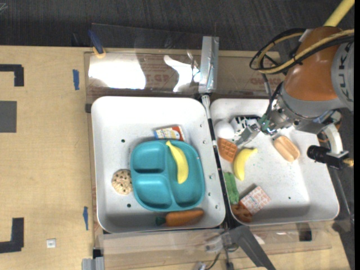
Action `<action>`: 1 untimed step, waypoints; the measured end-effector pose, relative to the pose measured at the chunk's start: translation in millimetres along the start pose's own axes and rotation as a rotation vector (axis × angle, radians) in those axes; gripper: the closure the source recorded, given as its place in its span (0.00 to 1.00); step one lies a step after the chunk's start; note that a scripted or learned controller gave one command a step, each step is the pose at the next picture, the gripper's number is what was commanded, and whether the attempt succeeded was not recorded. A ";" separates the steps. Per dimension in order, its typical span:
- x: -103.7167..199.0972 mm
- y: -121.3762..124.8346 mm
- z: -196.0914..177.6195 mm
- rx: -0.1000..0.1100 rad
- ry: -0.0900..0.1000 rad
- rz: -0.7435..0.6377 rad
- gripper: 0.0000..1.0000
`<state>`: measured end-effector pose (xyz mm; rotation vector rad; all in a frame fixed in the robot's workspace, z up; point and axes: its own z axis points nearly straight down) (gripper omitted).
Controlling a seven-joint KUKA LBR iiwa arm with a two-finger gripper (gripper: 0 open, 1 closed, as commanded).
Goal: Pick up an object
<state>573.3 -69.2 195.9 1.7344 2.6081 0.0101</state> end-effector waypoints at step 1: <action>-47.1 -4.8 58.2 0.011 0.006 -0.284 0.00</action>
